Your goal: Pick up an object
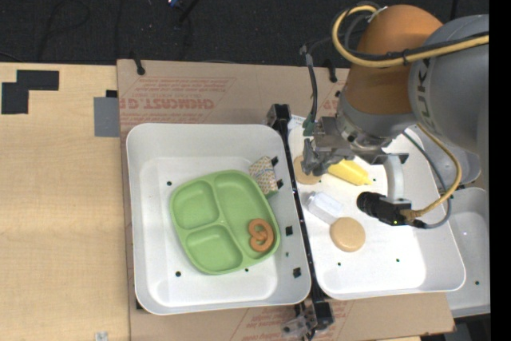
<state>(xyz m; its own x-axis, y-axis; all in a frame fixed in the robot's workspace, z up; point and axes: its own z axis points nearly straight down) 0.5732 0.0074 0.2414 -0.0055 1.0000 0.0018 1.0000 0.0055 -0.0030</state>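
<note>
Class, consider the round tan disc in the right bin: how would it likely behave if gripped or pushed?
The round tan disc looks solid and thick, so probably stiff. It lies flat, so a push would likely slide it, not roll it. Its smooth curved edge may slip between fingers.
</note>
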